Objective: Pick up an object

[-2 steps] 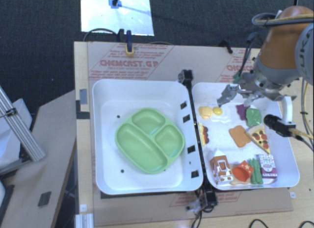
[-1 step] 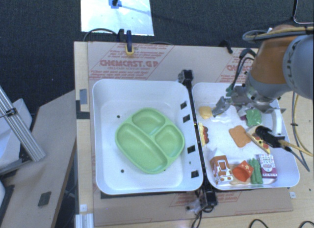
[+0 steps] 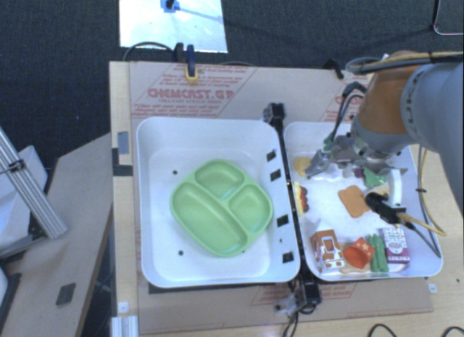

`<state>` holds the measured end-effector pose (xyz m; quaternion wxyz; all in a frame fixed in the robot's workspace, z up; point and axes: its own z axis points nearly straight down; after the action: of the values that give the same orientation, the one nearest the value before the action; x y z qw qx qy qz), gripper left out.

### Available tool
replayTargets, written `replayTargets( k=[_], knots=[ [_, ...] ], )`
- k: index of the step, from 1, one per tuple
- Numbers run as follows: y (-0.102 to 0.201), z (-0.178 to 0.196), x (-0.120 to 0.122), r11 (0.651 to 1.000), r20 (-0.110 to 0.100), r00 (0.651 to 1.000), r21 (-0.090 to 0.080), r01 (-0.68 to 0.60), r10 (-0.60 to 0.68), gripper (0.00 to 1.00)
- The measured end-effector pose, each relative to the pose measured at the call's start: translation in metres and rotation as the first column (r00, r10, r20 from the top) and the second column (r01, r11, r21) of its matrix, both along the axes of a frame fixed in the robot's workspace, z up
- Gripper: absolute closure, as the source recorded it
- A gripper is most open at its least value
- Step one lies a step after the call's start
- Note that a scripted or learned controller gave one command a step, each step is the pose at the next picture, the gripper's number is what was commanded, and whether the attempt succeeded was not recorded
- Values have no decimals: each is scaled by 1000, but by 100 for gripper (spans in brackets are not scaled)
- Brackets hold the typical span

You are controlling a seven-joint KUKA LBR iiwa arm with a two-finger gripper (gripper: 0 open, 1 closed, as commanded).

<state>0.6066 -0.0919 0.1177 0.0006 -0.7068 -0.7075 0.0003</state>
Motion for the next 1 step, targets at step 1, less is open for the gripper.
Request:
replayTargets(
  k=[1],
  knots=[
    [0,-35,0,1000,0,1000,0,0,0,0]
  ],
)
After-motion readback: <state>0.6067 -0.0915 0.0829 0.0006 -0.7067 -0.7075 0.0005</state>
